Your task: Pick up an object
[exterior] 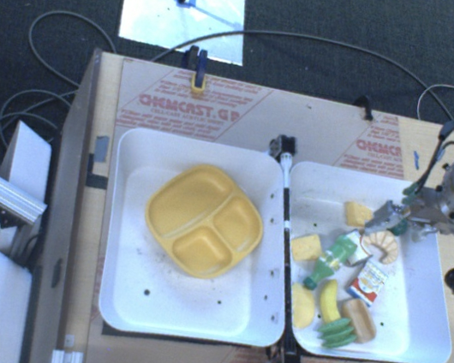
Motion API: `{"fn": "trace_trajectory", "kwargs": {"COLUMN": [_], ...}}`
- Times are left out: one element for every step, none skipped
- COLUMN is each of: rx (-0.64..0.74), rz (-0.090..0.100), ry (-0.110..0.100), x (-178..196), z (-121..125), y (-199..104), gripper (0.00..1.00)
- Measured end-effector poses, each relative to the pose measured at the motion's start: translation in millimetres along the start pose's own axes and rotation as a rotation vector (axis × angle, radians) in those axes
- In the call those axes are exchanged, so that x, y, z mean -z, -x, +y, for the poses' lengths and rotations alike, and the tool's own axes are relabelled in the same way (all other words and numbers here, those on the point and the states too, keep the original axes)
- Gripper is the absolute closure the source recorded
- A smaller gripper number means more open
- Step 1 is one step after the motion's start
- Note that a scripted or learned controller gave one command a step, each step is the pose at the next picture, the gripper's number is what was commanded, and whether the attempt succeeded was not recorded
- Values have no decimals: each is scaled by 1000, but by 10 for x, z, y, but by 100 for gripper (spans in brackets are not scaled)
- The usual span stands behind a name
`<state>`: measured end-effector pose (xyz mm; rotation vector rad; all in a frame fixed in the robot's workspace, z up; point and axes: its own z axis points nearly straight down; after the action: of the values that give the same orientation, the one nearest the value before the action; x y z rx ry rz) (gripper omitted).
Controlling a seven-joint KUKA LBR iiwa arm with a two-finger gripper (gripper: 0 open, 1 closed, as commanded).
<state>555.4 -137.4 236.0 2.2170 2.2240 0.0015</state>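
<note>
White right bin (439, 283) crowded: claw (396, 220) hovers at 1 o'clock over croissant (385, 242), finger spread unclear. Risk: carton (368, 282) and green bottle (332, 257) sit close, may get nudged or pinched together

board under bins (222, 110) | red print "CHEMCAST GP", repeated at right, partly legible

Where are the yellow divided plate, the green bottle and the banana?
Yellow divided plate (204, 220), camera view: on its centre ridge.
Green bottle (332, 257), camera view: on its body.
Banana (329, 300), camera view: on its middle.
</note>
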Motion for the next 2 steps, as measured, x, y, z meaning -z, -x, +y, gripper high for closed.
{"fn": "trace_trajectory", "kwargs": {"rx": [-1,1], "rz": [-2,-4], "ry": [8,14], "x": [-1482,-1465], "z": [-254,530], "y": [56,-16], "gripper": [0,0]}}
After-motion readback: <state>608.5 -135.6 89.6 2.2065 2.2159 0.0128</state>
